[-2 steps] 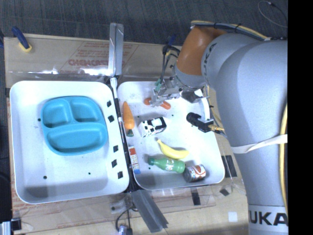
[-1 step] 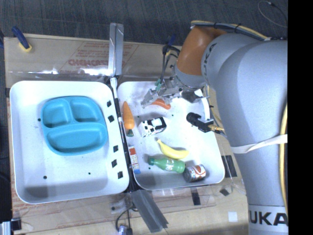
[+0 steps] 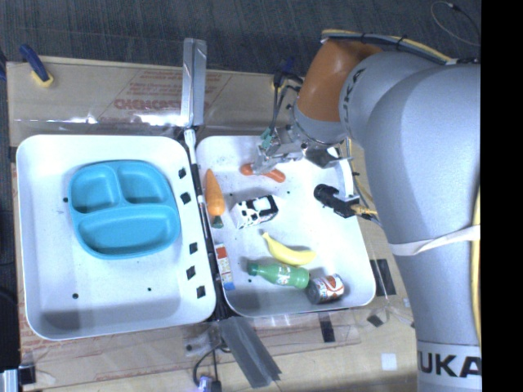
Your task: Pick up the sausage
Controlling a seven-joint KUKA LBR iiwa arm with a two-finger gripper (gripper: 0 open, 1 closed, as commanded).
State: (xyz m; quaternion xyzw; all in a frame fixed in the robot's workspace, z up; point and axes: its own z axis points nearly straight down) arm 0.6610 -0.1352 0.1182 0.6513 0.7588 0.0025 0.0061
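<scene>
The sausage (image 3: 275,175) is a small orange-red piece lying in the back part of the right bin (image 3: 351,251). My gripper (image 3: 263,162) reaches down right over its middle, so the sausage's two ends stick out to the left and right of it. The sausage still rests at floor level in the bin. The gripper's metal tip hides the middle of the sausage.
In the right bin there are also a carrot (image 3: 214,194) along the left wall, a black-and-white object (image 3: 257,210), a banana (image 3: 288,252), a green bottle (image 3: 280,274) and a can (image 3: 326,287). The left bin (image 3: 41,284) holds a blue divided plate (image 3: 122,207).
</scene>
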